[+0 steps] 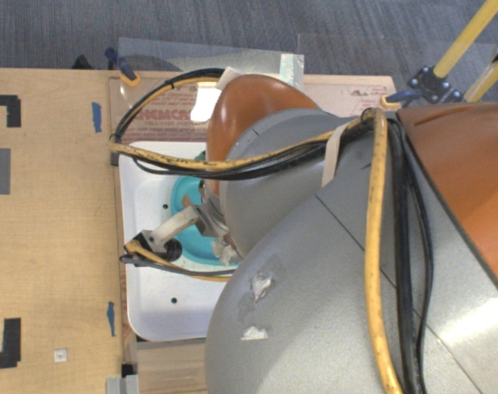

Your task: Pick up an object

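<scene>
A teal, round-edged object (185, 194) lies in the left part of the white bin (162, 314). My arm covers much of it. My gripper (218, 226) hangs low in the bin, right over the teal object's right side. The big grey and orange arm body hides the gripper's tips, and I cannot see whether anything is between them. The rest of this bin and the other bin are hidden under the arm.
A tan board (52, 220) with black corner marks borders the bin's left wall. A printed red-and-white sheet (168, 113) lies beyond the bin's far edge. Yellow and black cables (175, 164) loop across the bin's far part. The bin's bare near-left floor has two small dark dots (174, 300).
</scene>
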